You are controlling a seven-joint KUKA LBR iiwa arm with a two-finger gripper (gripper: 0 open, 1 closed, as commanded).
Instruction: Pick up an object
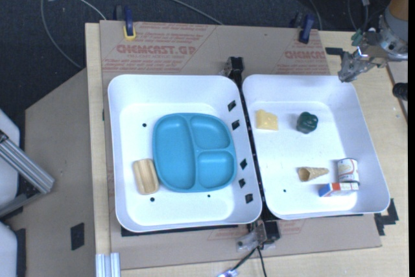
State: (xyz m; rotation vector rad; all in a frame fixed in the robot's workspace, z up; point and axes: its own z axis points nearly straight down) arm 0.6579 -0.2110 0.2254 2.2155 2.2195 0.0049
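While the hand point(351, 68) hovers past the right bin's point(363, 139) far right corner, its grip impossible to tell, the green object point(307, 122) and cheese wedge point(266, 120) lie apart, open to grasping.

Below and to the left of my jaws point(348, 69) lies the table point(165, 42), a pale board with red lettering. Two white bins rest on it side by side: the right bin point(353, 107) nearest my jaws, the left bin point(123, 139) farther off. Two blue clamps point(129, 21) grip its far edge.
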